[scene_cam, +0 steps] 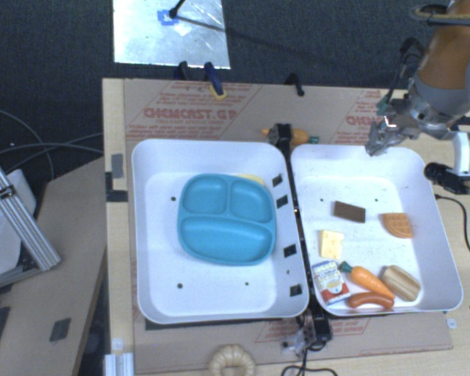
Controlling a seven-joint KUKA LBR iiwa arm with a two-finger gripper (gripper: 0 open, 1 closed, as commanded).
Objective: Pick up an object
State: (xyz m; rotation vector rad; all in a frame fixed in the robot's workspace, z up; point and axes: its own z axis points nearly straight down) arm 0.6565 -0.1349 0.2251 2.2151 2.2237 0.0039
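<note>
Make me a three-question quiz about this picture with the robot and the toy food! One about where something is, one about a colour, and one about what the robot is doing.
1. Where is the carrot?
A. left bin
B. right bin
C. on the bench outside the bins

2. What colour is the divided plate?
A. blue
B. red
C. green

3. Where is the end effector?
A. touching the plate
B. down among the food
C. over the right bin's far edge

Answers:
1 B, the carrot lies near the front of the right bin, beside the sausage.
2 A, the plate in the left bin is light blue.
3 C, it hangs at the far rim, apart from all the food.
</note>
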